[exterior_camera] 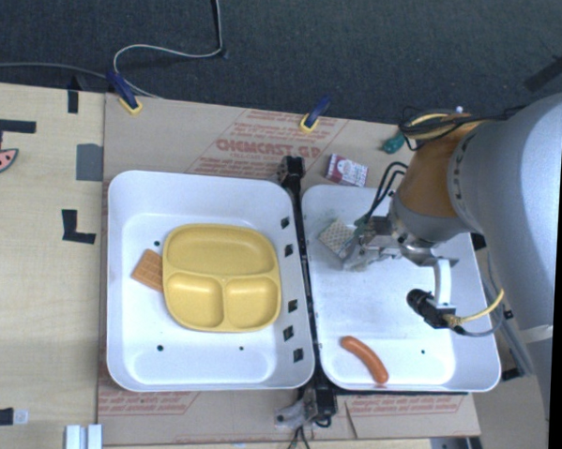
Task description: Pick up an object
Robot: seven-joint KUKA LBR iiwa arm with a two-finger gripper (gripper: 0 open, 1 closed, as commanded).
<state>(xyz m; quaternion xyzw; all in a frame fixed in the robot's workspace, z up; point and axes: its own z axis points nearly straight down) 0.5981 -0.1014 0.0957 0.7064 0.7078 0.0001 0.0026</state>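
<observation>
Item, right bin, upper left quarter: gripper (362, 249) low over the floor, its fingers (353, 255) blurred against the white, so whether they are spread or pressed together cannot be told from here. Touching or just beside them, a small pale checkered object (337, 236), the likely target; nothing is visibly pinched. Step in hand, by my reading: the approach or the close of a grasp, lift not yet made. Next move calls for a firm close on that piece and a straight rise. Room: the divider wall between bins sits near on the left, the right bin (461, 369) open toward the front, where an orange sausage (364, 357) lies well apart. Left bin (129, 258): yellow divided tray (224, 274), tan cracker (148, 270) beside it.
</observation>
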